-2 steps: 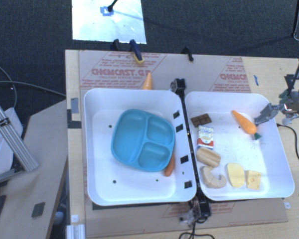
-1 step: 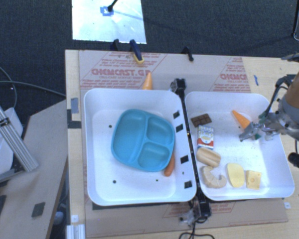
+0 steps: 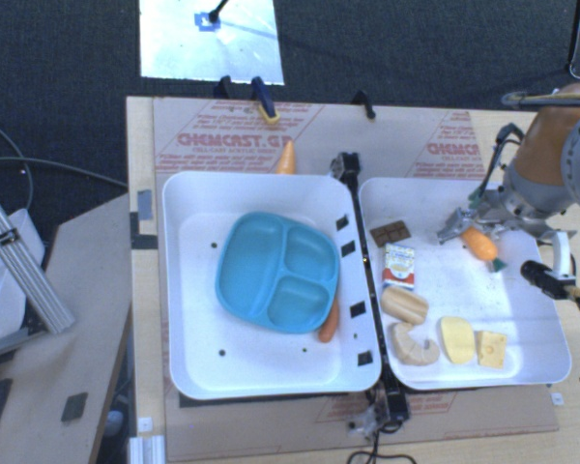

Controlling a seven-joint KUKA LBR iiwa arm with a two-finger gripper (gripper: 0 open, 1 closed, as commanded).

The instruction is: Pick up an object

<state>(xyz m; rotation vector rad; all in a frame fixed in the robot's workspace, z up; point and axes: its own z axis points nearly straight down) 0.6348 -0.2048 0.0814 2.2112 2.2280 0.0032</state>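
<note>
Carrot between end effector fingers.

Just beside the metal-looking hand lies a smooth orange plastic carrot. Both bins are smooth white plastic; the divided blue plate, well off from the hand, has a soft sheen. The worktop looks like printed brown paper.

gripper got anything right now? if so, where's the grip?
Cannot tell. The gripper sits right over the carrot in the right bin, at its upper end, but the view does not show whether it is gripped.
</note>
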